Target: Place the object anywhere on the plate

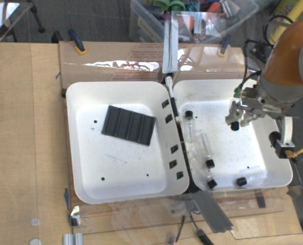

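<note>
Vials (201,146) are lying loose well to the right of the plate (128,125), none on it. The gripper (236,119) is being held farther right, above them. Its opening cannot be told, and nothing is seen being held. Clear and round, a vial is likely to be missed or rolled away.
</note>
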You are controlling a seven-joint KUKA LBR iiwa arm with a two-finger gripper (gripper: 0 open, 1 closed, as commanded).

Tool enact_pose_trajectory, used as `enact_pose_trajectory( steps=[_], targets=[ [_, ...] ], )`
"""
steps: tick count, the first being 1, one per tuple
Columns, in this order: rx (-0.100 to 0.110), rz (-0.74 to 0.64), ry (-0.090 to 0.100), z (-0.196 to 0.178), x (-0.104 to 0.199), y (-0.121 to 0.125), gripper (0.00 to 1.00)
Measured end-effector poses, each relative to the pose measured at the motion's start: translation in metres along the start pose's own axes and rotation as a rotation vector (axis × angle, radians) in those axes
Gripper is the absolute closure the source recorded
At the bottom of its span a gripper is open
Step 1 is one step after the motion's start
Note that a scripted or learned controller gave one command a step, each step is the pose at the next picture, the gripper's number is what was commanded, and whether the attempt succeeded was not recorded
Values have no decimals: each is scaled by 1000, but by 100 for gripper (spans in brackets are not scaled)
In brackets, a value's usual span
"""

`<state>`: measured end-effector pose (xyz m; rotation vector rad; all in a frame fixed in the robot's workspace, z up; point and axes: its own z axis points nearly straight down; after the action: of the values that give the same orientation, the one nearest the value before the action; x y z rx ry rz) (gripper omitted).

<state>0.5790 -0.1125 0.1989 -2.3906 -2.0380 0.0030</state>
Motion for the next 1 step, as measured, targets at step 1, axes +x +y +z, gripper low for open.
enact_pose_trajectory(
  steps=[1],
  targets=[
    [0, 0, 0, 0, 0, 0, 0]
  ],
)
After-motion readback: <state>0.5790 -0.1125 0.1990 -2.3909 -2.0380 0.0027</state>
